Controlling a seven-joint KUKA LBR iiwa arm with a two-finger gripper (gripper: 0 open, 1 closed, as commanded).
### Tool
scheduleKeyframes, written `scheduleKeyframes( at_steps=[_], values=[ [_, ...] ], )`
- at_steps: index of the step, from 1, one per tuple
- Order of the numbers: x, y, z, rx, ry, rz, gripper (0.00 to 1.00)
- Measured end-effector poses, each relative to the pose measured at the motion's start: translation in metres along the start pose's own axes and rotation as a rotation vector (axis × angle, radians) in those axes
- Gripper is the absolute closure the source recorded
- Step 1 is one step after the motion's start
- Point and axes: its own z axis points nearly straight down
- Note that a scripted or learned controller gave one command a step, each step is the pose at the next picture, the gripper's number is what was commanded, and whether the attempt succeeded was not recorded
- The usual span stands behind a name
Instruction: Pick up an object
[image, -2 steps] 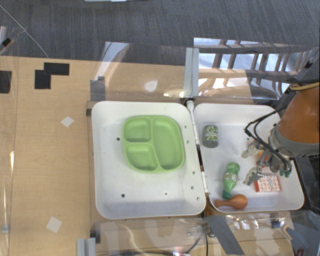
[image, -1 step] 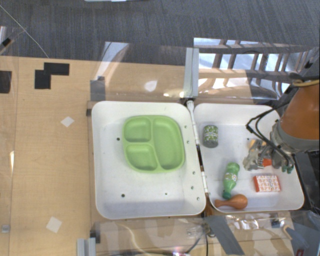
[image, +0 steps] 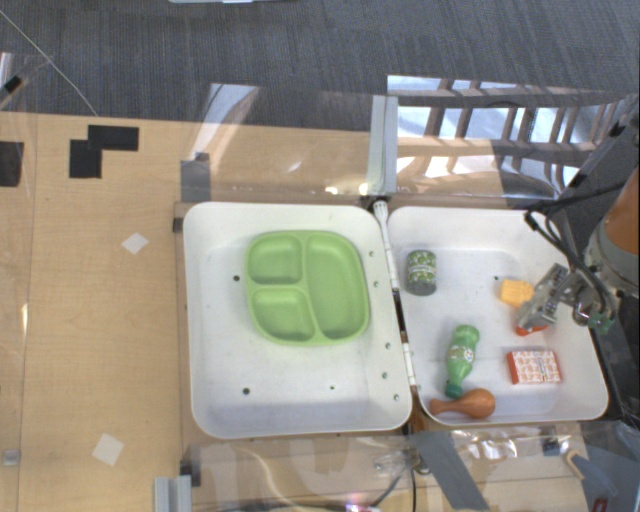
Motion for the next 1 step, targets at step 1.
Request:
scheduleKeyframes(
  at_steps=[1],
  values=[
    [-0.001, -0.0478, 0.0122, 0.003, 0.002, -0.023, 1.0]
  ],
)
